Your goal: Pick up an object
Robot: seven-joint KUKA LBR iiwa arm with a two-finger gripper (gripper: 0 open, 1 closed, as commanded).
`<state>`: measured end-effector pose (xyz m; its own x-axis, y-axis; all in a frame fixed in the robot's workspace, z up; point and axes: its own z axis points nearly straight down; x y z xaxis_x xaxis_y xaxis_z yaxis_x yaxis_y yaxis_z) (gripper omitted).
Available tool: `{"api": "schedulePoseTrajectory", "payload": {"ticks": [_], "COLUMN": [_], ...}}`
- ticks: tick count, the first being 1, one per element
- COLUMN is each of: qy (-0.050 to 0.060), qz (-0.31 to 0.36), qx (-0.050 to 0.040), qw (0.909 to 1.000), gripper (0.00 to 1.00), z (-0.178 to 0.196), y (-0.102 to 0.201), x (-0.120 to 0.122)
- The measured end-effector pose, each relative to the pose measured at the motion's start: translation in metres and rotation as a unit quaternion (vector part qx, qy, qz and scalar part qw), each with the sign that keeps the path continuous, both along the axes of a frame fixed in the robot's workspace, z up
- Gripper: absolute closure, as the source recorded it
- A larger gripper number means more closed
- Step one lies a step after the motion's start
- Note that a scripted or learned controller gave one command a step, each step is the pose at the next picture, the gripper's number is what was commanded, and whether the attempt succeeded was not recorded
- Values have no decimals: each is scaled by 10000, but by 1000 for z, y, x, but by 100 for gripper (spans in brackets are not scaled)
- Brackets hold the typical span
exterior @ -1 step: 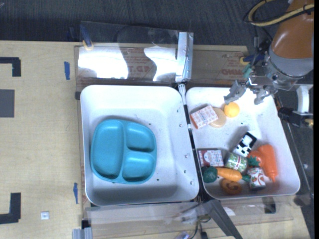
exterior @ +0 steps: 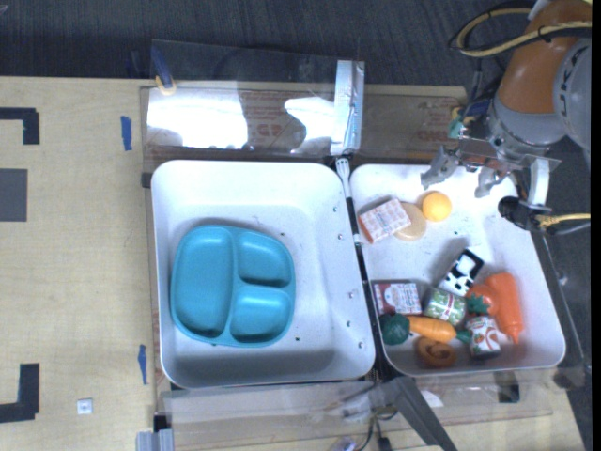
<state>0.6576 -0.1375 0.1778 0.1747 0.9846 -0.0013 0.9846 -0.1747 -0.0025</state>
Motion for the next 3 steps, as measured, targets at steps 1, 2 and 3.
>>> {"api": "schedulePoseTrajectory", "payload": {"ticks": [1,2,3], "qy": [-94,-34,-33], "qz": [547,759,761], "qx": [-19,-7,-6], "qw": [9985,9971,9971], "gripper": [0,0,0], "z": [-83,-91,-91], "y": [-14,-31,-31], "x": [14,10,10]}}
